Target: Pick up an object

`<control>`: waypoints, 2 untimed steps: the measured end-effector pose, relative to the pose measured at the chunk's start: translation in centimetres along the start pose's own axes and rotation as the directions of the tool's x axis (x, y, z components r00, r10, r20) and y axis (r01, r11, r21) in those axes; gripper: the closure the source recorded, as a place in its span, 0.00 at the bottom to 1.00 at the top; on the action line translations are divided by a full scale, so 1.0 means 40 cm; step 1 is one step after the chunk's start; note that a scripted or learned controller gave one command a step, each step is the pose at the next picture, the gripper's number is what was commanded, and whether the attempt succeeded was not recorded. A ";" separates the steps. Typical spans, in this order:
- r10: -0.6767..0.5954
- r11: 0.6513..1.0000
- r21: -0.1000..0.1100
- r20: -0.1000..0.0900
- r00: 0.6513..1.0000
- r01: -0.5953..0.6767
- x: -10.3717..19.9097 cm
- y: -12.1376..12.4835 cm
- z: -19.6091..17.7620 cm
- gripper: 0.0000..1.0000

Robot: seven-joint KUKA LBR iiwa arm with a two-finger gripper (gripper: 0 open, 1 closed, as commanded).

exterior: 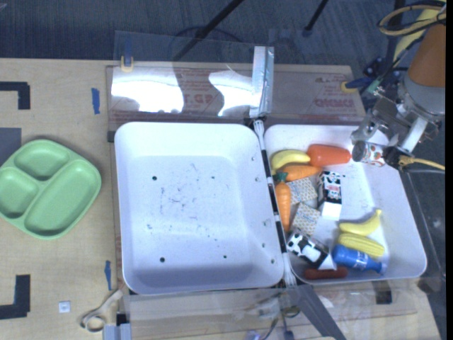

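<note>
From the overhead camera, you see the gripper [369,149] over the far right corner of the right bin [409,211], a smooth shallow white tray; whether its claw is apart or together, you cannot tell. Inside that bin lie a curved yellow banana [290,159], a tapered orange carrot [283,202] and a blue cylindrical bottle [355,258].

Wooden bench [64,83] with two white bins [134,147], green tray [49,188]
</note>
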State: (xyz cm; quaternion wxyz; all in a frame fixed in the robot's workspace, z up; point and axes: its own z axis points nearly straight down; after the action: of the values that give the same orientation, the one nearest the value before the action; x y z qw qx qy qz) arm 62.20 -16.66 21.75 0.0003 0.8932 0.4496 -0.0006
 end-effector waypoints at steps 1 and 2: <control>0.250 0.968 0.001 0.000 0.968 -0.250 -0.058 0.009 -0.047 1.00; 0.474 0.881 0.003 0.001 0.881 -0.474 0.071 -0.070 -0.019 1.00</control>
State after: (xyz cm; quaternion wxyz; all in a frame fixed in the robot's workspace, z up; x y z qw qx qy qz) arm 61.65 -12.72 22.50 -0.0009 0.9760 0.2178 -0.0014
